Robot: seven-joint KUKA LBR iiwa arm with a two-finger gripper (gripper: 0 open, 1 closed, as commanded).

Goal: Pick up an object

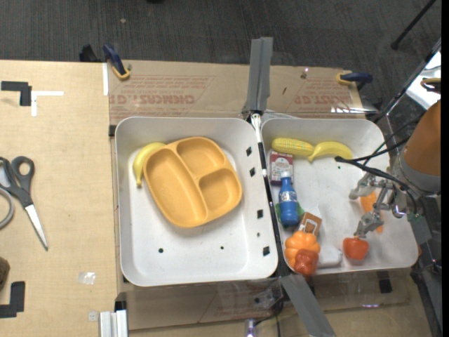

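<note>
At the near rim of the right-hand shallow white bin [393,262], a small round red tomato-like toy [356,249] is lying on the white floor, glossy and plump with a darker top. The metal two-finger gripper [370,223] is hanging just above it at roughly its one o'clock, fingers pointing down toward the toy; whether the jaws are parted or closed cannot be told from this slant, and nothing is showing between them. A small orange object [366,202] is peeking out beside the gripper's upper part, partly hidden by the metal.

At about nine o'clock from the red toy, an orange-and-red pepper-shaped toy [302,250] is sitting against the near left corner of the same bin, touching a small brown-and-white card packet [309,224]. Farther back, a blue bottle with a white cap [287,202] is lying along the left wall, with a small red-and-white carton [280,166] just beyond it. Toward the far wall, a yellow corn cob [292,146] and a yellow banana [331,150] are resting end to end.

In the left-hand white bin [140,258], an orange three-compartment plastic plate [191,180] is lying tilted, with another yellow banana [144,159] curving along its ten o'clock edge.

On the bench at far left, grey-handled scissors [27,195] are lying.
</note>
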